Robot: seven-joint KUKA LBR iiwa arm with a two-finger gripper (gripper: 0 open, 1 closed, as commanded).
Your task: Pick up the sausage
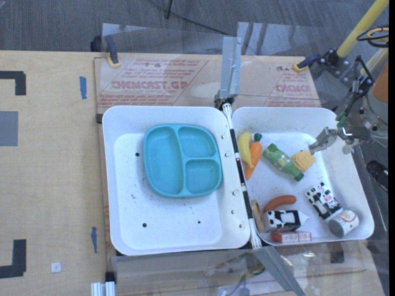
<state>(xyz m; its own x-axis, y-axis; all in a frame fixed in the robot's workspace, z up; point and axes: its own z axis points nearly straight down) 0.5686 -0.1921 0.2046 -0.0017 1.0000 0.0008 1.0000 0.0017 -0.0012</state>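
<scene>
Sausage lies low-centre in the right bin, just above a cow-print box; probably light, smooth, rolls easily, best pinched mid-length; gripper at right, jaw state unreadable.

The cardboard sheet behind the bins reads roughly "CHEMCAST GP".

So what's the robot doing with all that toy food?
The robot arm is reaching in from the right over the right bin, which holds the toy food. It's supposed to pick up the sausage, but the sausage lies untouched near the bin's front, beside a small cow-patterned carton. The gripper hovers farther back, next to the corn and green bottle. The left bin holds a blue divided plate.
</scene>
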